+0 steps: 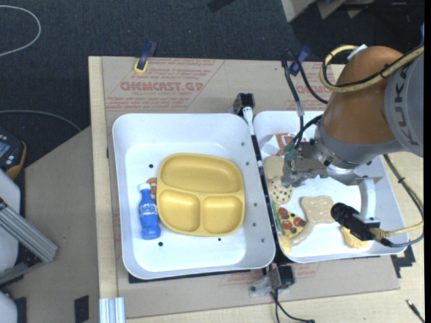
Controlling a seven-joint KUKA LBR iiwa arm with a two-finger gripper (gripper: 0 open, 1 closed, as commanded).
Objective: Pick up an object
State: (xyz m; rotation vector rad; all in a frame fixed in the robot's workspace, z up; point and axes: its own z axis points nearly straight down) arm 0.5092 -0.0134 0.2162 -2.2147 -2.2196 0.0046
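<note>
Two white bins sit side by side. In the left bin (128,140) a blue bottle (149,212) lies flat, its long axis running from the near side to the far side and its cap pointing away. It lies just beside the left edge of a yellow plate (201,194), whose long axis runs left to right, with the single large section on the far side.

In the right bin (323,253) are a spotted round cookie (281,193), a toy pizza slice (289,221) lying at a slant, and a pale biscuit (316,209). The arm (363,106) bends down over this bin from the right. The gripper (294,173) hangs just above the cookie, close to the bin's left wall. Whether it is wide or narrow cannot be told, and nothing is seen held.
</note>
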